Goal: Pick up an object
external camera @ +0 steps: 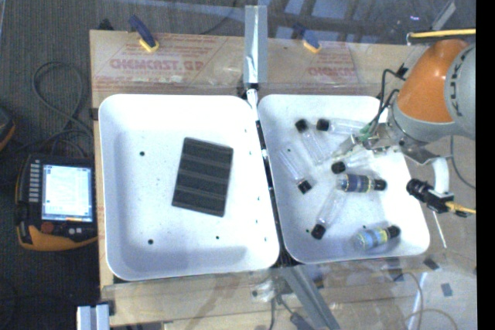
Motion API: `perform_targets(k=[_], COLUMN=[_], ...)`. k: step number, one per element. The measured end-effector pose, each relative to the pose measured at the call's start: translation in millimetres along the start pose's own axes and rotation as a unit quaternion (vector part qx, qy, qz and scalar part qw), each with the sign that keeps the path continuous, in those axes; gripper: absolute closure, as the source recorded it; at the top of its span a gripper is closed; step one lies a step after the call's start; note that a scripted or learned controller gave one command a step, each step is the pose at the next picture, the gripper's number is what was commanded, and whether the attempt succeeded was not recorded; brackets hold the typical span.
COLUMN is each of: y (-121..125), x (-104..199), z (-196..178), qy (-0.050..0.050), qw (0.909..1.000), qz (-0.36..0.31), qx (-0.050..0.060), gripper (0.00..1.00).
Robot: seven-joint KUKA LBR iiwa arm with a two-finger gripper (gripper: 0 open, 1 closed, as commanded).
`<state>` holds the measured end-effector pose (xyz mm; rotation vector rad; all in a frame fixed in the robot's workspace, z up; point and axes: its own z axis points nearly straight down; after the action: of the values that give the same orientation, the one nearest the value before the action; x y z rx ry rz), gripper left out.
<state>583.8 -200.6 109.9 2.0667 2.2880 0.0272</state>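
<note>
The right bin [286, 236] holds several clear vials with black caps. One lies near the back left [311, 139], one at the left [294, 168], and one near the front [328, 214]. A darker vial [357, 183] rests at mid-right, and a bluish one [374, 238] sits in the front right corner. The left bin [124, 243] holds a black ribbed slab [203, 175] lying flat. The arm, with its orange band [431, 87], reaches in over the right bin's far right edge. My gripper [369, 137] hangs low over the back right part, just above a tilted vial [346, 159].
A teach pendant [58, 199] with a lit screen lies on the floor to the left. Two blue clamps [142, 33] [308, 41] hold the back board. A metal strip [254, 50] stands behind the bins' seam. A black fitting [426, 193] juts out at the right rim.
</note>
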Motion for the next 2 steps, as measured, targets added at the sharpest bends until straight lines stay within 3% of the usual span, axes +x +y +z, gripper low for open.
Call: perform_targets(k=[1, 2], y=[-46.5, -43.5], x=[28.9, 29.7], z=[16.0, 5.1], qy=[0.012, 0.012], qw=[0.9997, 0.9998], qz=[-0.005, -0.006], qx=[0.02, 0.017], gripper=[0.0, 1.0])
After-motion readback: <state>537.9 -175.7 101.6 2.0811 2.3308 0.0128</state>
